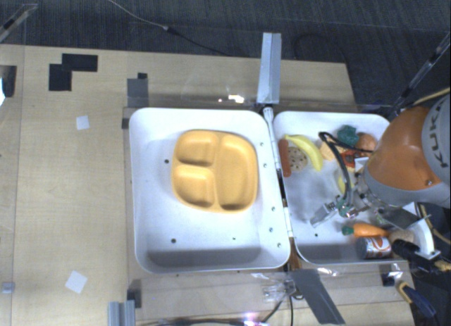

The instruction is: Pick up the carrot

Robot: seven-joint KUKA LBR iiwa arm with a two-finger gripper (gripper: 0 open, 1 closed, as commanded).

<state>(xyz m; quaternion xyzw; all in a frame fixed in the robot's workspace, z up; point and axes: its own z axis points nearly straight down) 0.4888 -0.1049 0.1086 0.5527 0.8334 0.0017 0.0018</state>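
Observation:
The carrot (368,230) is a small orange root with a green stub at its left end. It lies flat near the front of the right bin (308,240). My gripper (335,210) hangs low over the middle of that bin, just up and to the left of the carrot's green end and apart from it. The grey arm with its orange band (402,155) comes in from the right and hides part of the bin's right side. Nothing shows in the gripper.
In the right bin's back part lie a yellow banana (306,150), a red sausage (284,157), a teal item (347,134) and an orange item (366,141). A small can (376,247) sits just in front of the carrot. The left bin (151,198) holds a yellow divided plate (215,170).

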